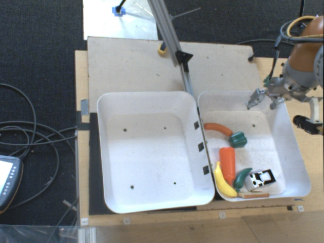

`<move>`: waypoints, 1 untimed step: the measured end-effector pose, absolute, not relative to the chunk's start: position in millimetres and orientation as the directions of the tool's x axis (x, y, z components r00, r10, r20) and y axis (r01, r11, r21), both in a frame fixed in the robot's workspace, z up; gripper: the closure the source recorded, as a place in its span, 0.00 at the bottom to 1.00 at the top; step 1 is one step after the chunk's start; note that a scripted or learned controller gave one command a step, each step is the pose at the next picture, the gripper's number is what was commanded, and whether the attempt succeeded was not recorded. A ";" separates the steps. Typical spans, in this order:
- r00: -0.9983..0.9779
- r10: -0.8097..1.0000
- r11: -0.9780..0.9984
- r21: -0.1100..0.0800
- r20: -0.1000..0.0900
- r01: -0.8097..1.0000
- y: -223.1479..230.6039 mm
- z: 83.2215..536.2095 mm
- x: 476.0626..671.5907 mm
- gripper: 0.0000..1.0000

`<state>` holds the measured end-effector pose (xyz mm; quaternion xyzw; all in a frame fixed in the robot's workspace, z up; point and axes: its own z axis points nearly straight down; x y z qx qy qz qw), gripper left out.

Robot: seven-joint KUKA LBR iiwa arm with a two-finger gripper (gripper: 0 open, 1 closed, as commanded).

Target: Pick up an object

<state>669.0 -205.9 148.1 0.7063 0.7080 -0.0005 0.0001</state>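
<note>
Gripper hangs over the far right corner of the right bin, fingers spread open, nothing between them. Objects lie in that bin's near half, well apart from the gripper: orange sausage touching a green pepper, below them an orange carrot, a yellow banana against the divider, a dark green piece, and a black-and-white block; its print is too small to read. Left bin beside it. No legible writing anywhere.

Dark carpet floor, wooden bench
</note>
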 end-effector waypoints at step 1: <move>-0.005 1.000 0.005 -0.002 0.000 1.000 -205.2 96.2 668.8 0.00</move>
